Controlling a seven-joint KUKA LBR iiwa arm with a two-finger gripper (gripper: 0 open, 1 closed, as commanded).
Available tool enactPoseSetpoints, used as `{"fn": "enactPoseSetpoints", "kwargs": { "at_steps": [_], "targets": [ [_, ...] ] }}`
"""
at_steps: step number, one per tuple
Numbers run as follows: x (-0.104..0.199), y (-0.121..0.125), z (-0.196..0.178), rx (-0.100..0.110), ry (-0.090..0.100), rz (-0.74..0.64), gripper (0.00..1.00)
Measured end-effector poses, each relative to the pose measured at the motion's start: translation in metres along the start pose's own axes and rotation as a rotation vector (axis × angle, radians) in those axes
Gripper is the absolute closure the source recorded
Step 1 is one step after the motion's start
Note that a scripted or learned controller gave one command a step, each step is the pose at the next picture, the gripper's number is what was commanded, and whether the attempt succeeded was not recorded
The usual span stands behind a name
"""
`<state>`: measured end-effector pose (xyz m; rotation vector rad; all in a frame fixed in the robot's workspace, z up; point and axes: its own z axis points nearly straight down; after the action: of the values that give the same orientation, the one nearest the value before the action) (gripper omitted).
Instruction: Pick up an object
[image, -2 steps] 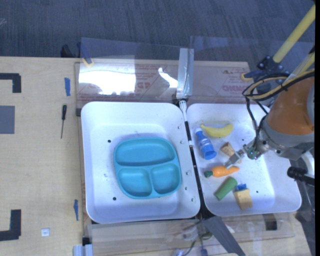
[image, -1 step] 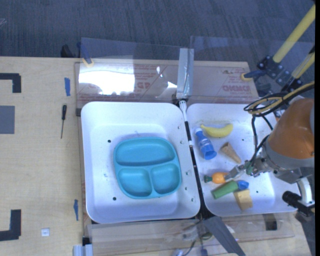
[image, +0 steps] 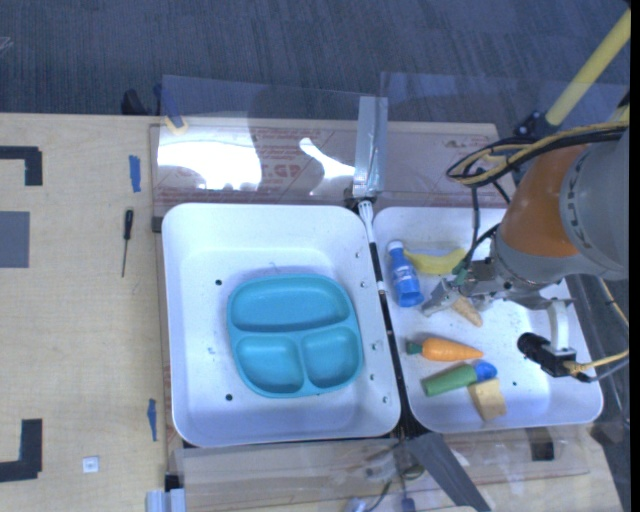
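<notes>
Right bin (image: 560, 405), viewed from above at a slant. I read the candidate objects as a loose cluster in this bin's left half. A blue bottle (image: 404, 274) lies near the far left corner, along the wall shared with the left bin (image: 190, 330); any label on it is too small for me to read. Just beside it, toward the far edge, lies a yellow banana-shaped piece (image: 436, 262), partly covered by the wrist. Nearer the middle lies an orange carrot-shaped toy (image: 452, 350) with a green tip pointing left. Toward the near edge lie a green cylinder (image: 448, 380), a small blue piece (image: 485, 371) touching its right end, and a tan block (image: 489, 400) just beside them.

The gripper (image: 446, 295) sits low over the bin, between the bottle and the carrot toy. Its metal fingers (image: 438, 297) point left and blur together with a pale tan item (image: 468, 312) beneath them; I cannot tell whether they are parted or closed, nor whether anything lies between them.

The arm (image: 585, 215), grey with an orange band (image: 535, 215), is cut off by the right edge and hides the bin's far right corner. Black and yellow cables (image: 500, 160) loop above it.

The left bin carries a teal three-compartment tray (image: 293, 333) at its centre. I can read no writing anywhere.
</notes>
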<state>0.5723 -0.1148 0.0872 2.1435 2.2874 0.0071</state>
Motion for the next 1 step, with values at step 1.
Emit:
{"fn": "enactPoseSetpoints", "kwargs": {
  "at_steps": [1],
  "targets": [
    [-0.0007,0.0017,-0.0124,-0.006,-0.003,-0.002,1.00]
  ]
}}
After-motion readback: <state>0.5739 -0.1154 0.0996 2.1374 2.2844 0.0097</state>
